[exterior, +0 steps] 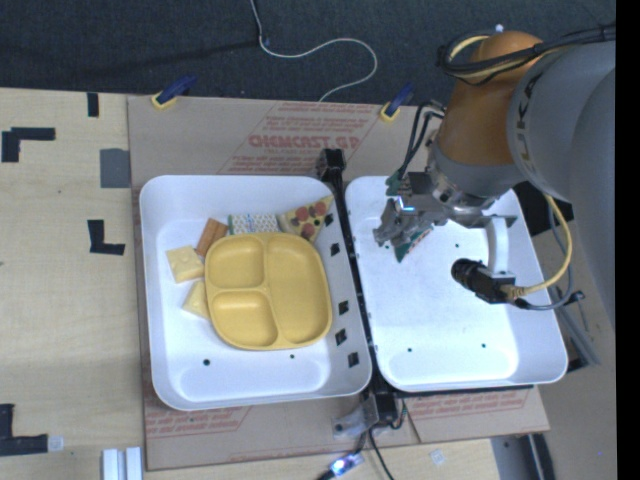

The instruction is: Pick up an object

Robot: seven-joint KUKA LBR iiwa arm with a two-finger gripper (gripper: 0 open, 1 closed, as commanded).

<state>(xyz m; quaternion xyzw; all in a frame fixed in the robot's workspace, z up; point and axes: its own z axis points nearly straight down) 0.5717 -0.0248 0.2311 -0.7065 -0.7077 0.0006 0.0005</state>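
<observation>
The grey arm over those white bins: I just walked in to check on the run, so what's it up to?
The grey arm with the orange band reaches in over the right white bin, its pincer low near that bin's upper left corner with something small and green at its tip. The yellow divided plastic plate lies in the left white bin atop flat cards and crackers.

The grey arm point(540, 108) (orange band above the wrist) reaches in, pincer point(398, 230) pointing down.

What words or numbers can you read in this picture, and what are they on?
Red printing on the brown cardboard sheet behind the two bins: upside down and blurred, cannot be read.
Red printing on the cardboard's front edge: too small to read.
No other text is legible.
</observation>
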